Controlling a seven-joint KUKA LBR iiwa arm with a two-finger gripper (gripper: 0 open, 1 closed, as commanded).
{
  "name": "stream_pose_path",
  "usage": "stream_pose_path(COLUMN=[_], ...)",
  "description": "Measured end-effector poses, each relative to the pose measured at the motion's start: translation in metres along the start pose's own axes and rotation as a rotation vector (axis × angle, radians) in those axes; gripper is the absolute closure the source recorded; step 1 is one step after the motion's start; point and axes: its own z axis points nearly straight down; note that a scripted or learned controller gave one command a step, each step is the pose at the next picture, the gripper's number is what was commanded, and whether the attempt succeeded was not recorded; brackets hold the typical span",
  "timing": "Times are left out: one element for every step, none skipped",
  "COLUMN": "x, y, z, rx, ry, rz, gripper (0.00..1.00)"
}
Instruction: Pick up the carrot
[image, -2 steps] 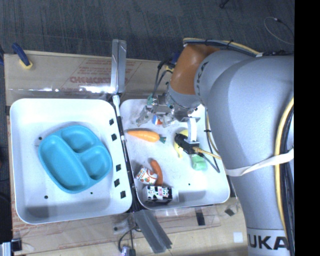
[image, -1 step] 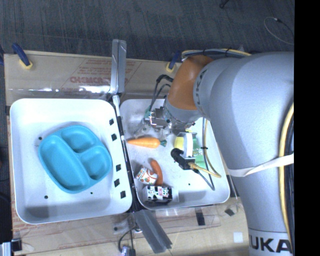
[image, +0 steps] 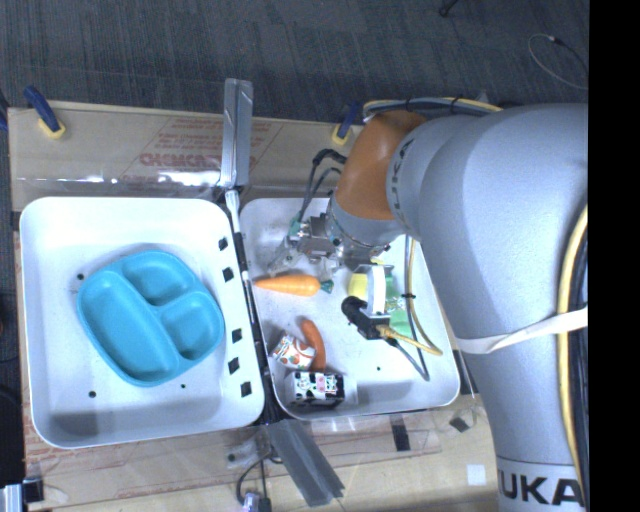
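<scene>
Dark grey carpet fills the top of the frame; below it you've got a cardboard-covered bench (image: 150, 140) with two blue clamps, one at upper left (image: 45, 112) and one near top centre (image: 347, 118).

Arm (image: 500, 230) is the biggest thing you see: grey bulk covering the right side of the frame, with the orange band (image: 370, 170) sitting over the top edge of the right bin.

Left bin (image: 50, 330) takes the left half of the frame. It holds a blue divided plate (image: 150, 315) with three compartments, lying slightly left of the bin's centre.

Right bin (image: 435, 385) is at centre frame, its right part covered by the arm. A grey metal strip (image: 237, 130) stands up between the two bins at the top, and another (image: 305, 460) lies at the bottom.

Gripper (image: 318, 243) is in the upper part of the right bin, just above the carrot. Whether it's spread or closed, you can't tell from this angle.

Carrot (image: 288, 285) lies flat on the bin floor, centre-left of the right bin, tip pointing left. It's not in the grip.

Smaller items in the right bin:
- yellow-green block (image: 357, 285) just right of the carrot
- green piece (image: 400, 320) with yellow and black cables by the arm
- orange sausage-shaped piece (image: 314, 342) below the carrot
- red-and-white wrapper (image: 290, 352) touching its left side
- black-and-white carton (image: 318, 387) at the bin's bottom edge
</scene>
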Motion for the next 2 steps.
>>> stream_pose_path(x=[0.0004, 0.0005], y=[0.0002, 0.0001], z=[-0.0101, -0.0098], rx=[0.002, 0.002], ry=[0.000, -0.001], rz=[-0.006, -0.006], gripper=[1.00, 0.00])
